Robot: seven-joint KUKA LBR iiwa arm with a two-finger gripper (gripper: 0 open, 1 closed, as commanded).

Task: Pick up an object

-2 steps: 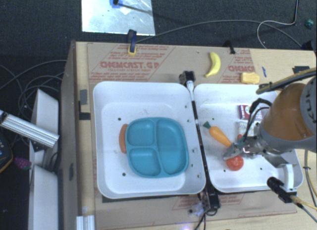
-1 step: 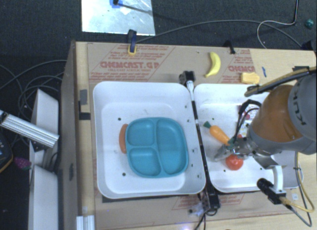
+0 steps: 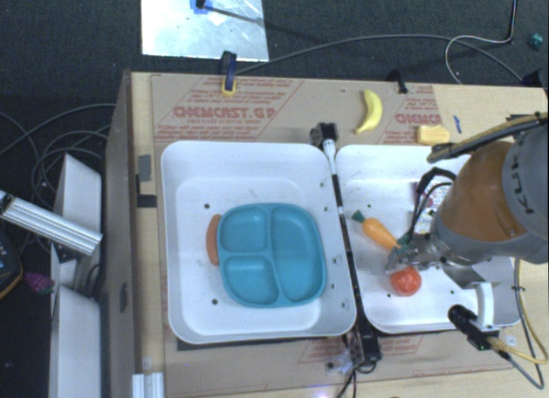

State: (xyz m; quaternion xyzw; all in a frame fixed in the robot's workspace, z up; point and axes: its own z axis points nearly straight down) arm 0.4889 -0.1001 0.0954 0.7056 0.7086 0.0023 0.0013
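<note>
Two shallow white plastic bins sit side by side on the brown cardboard-covered table, with a black divider strip running between them. The left bin holds a blue plastic divided plate with three compartments, and a small orange-red sausage-shaped toy lies touching the plate's left edge.

Over in the right bin, the grey arm with its big orange band reaches in from the right. Its tool is down low near the bin floor, just above a round red toy tomato, touching or nearly touching its top. Can't honestly tell if the fingers are spread or closed, the dark metal bits blur together there, and nothing clearly sits between them. Just to the left and a bit farther back lies an orange toy carrot with a green tip, tilted diagonally, close to the tool but apart from the tomato.

Beyond the bins on the table's far side there's a yellow toy banana and a small yellow block off to its right, both well outside the bins. A shiny metal sheet lies on the dark floor past the table.
</note>
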